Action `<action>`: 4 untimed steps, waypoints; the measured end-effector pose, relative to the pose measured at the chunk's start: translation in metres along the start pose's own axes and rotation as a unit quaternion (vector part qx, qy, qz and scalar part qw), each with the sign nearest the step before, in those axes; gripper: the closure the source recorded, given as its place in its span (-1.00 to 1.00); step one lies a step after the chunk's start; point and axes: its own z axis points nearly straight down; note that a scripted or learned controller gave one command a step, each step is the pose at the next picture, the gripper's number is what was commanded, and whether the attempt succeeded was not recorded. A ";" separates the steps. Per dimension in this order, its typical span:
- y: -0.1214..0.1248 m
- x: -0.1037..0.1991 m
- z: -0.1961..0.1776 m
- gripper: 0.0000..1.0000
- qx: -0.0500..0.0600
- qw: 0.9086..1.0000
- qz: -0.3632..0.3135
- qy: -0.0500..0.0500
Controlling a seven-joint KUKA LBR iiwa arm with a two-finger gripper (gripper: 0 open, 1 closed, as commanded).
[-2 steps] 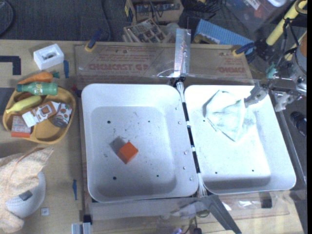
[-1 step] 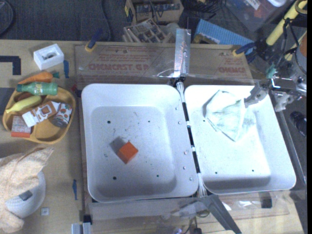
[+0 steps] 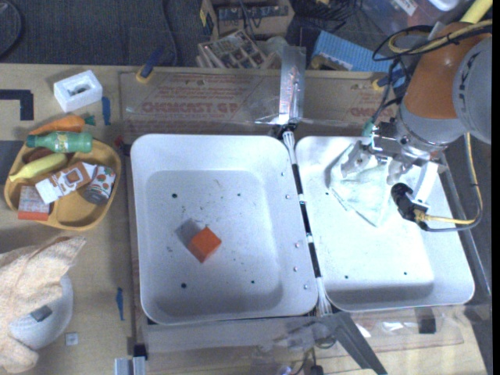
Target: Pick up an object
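An orange block (image 3: pixel 206 244) lies in the left bin (image 3: pixel 156 162), left of its middle, with a small grey patch just beside its upper left. Over the upper part of the right bin (image 3: pixel 406 280) hangs my gripper (image 3: pixel 372 161), at the end of the grey arm with the orange band (image 3: pixel 437 80). A pale, see-through shape (image 3: pixel 366 195) lies under and just in front of the gripper; I cannot make out what it is or whether it touches the gripper. The gripper is far to the right of the orange block, across the divide between the bins.
A black cable (image 3: pixel 406 198) with a yellow end hangs from the wrist over the right bin. Left of the bench sit a yellow bowl (image 3: pixel 78 217) of toy food, a white box (image 3: pixel 78 91) and a cloth (image 3: pixel 35 276). Clutter lines the back.
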 end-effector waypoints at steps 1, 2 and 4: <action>0.035 -0.007 0.077 -1.00 -0.007 0.999 -0.043 0.000; 0.007 -0.065 0.055 -1.00 -0.001 0.984 -0.176 0.000; -0.044 -0.025 0.041 -1.00 -0.002 0.976 -0.217 0.000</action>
